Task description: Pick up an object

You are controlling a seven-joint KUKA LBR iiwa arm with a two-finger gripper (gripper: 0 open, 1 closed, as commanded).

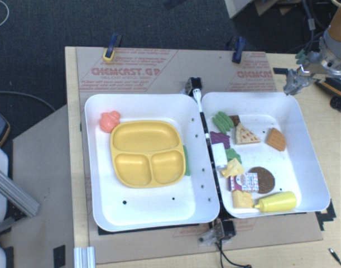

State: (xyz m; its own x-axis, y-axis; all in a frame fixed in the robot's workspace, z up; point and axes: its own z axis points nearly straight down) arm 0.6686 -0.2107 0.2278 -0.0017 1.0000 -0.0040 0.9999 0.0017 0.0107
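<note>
Hovering off the right bin's (304, 130) far right corner, gripper (293, 84) is above the bench board, nothing between its fingers; can't tell if they're spread or closed. Toy food sits in that bin: mustard bottle (277, 201), brown patty (264, 179), sandwich wedge (246, 134). Yellow divided plate (148, 152) in left bin (97, 149)

The arm (333, 43) is grey and rounded, ending in a small metal claw (296, 82) — pale, silvery, blurred.
</note>
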